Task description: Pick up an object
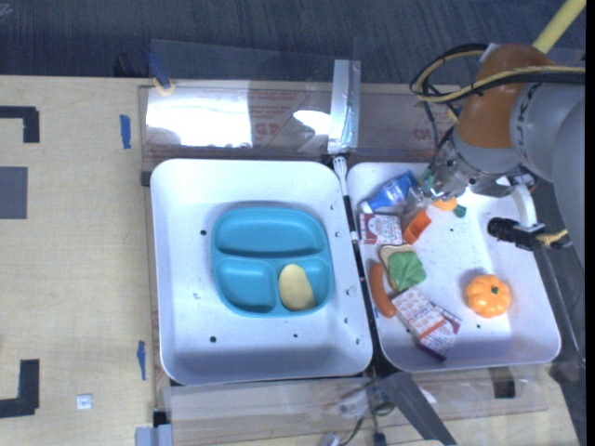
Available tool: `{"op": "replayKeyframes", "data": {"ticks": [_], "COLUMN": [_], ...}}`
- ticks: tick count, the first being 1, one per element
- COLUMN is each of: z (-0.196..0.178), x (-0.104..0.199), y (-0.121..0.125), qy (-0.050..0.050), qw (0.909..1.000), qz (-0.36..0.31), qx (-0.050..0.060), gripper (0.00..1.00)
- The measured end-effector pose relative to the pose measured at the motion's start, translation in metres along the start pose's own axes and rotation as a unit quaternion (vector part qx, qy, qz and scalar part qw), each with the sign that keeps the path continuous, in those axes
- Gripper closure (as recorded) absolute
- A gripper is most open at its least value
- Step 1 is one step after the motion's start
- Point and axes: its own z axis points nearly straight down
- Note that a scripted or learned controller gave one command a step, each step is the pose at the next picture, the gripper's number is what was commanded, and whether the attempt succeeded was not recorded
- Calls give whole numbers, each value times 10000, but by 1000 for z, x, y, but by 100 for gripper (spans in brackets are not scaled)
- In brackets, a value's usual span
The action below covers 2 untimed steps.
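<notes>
Reaching in from the right, the grey arm (548, 124) hangs over the far end of the right bin (530, 337), with its gripper (444, 186) low above the far left corner of that bin. Whether the tool is wide, narrow or closed on anything cannot be told from here, since the wrist hides it.

The left bin (177, 277) bears a blue divided tray (270, 254), and a yellow potato-like piece (296, 287) lies in the tray's near right compartment.

The right bin holds the likely targets. An orange toy pumpkin (489, 295) sits alone toward the near right, well apart from the rest. Along the left wall lies a crowded row: a blue packet (392, 191) at the far end, a small carton (380, 228) just near of it, an orange wedge (417, 225) beside that, then a sandwich with green lettuce (402, 268), a sausage (380, 291) against the wall, and a printed packet (425, 321) nearest.

The tool seems to be aiming at the blue packet or the orange wedge. The risk, as I judge it, is the crowding: these pieces touch or overlap, so the tool could catch two at once, or nudge one aside and close on nothing. The bin wall and corner are close too, and a slightly off descent could strike the rim. The packet looks slick and may slip out on lifting.
</notes>
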Motion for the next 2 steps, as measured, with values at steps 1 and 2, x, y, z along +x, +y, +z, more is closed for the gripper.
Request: {"op": "replayKeyframes", "data": {"ticks": [1,2], "z": [-104,-98], "x": [92,63], "y": [35,0], "qy": [-58,-59], "qw": [9988,9998], "qz": [464,-166], "qx": [-117,-54], "gripper": [100,100]}}
